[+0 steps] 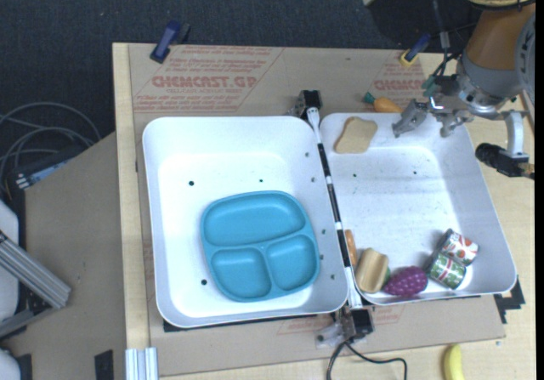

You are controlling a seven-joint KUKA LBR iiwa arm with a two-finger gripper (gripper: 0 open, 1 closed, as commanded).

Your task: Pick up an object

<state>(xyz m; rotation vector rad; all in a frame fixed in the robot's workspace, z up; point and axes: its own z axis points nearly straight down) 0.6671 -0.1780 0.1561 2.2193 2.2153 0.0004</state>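
Observation:
My gripper (427, 122) hangs over the far edge of the right bin (476, 200), fingers spread open with nothing between them. A tan bread slice (355, 134) lies in that bin's far left corner, left of the gripper. Along the bin's near edge sit a thin orange stick (349, 244), a tan bread roll (371, 269), a purple grape bunch (406, 282) and two small cans (451, 261). The left bin (170, 166) holds a blue divided plate (258, 243).
An orange carrot-like piece (384, 103) lies on the board just behind the right bin. Blue clamps (170, 40) (414, 51) sit on the board's far edge. A yellow banana (453, 361) lies on the bench at the front right. Cables trail at the left.

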